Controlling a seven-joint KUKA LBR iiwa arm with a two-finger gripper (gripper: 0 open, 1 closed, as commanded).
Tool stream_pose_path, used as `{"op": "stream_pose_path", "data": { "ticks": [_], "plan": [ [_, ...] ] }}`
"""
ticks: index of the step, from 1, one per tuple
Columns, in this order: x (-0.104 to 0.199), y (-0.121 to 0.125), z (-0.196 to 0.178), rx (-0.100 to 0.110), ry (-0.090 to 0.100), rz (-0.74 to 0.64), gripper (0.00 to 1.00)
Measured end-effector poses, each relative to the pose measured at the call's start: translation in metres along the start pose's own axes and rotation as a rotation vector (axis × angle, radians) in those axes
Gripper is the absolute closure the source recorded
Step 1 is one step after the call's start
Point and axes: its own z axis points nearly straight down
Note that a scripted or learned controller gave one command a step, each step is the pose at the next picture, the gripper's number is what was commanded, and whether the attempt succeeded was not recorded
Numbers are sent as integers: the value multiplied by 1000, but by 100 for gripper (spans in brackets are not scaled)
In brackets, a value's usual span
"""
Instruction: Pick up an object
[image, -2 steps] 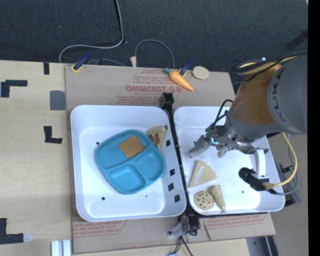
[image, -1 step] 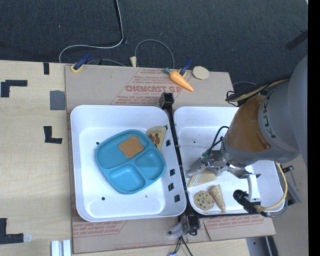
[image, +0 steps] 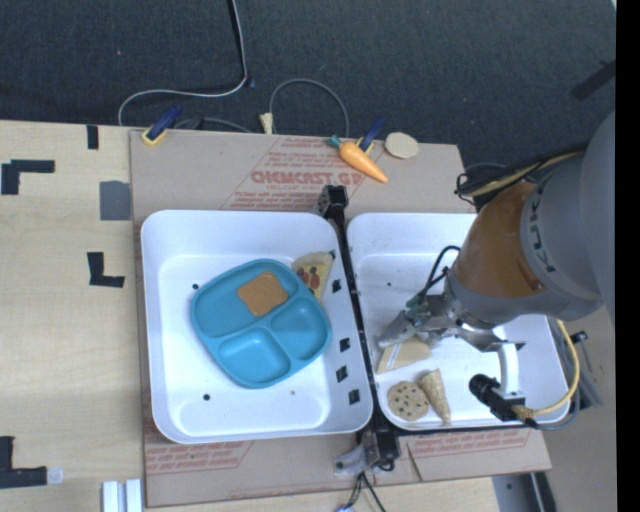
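My gripper (image: 402, 328) is low in the right bin (image: 400, 235), reaching left from under the orange-banded wrist (image: 500, 250). Its tip is right above a pale wedge-shaped slice (image: 405, 353) on the bin floor and seems to touch the slice's upper edge. A chocolate-chip cookie (image: 406, 400) lies near the front wall, with an ice-cream cone (image: 436, 394) just right of it. In the left bin (image: 165, 300) a blue divided plate (image: 270, 345) carries a brown toast square (image: 263, 293). A pizza slice (image: 315, 272) lies by the divider.
An orange carrot (image: 360, 162) and a beige disc (image: 402, 146) lie on the cardboard behind the bins. A black divider strip (image: 345, 290) runs between the two bins. The arm's body covers the right half of the right bin.
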Motion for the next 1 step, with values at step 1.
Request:
{"op": "stream_pose_path", "data": {
  "ticks": [1],
  "plan": [
    [65, 43, -89, -14, 1, -9, 100]
  ]
}}
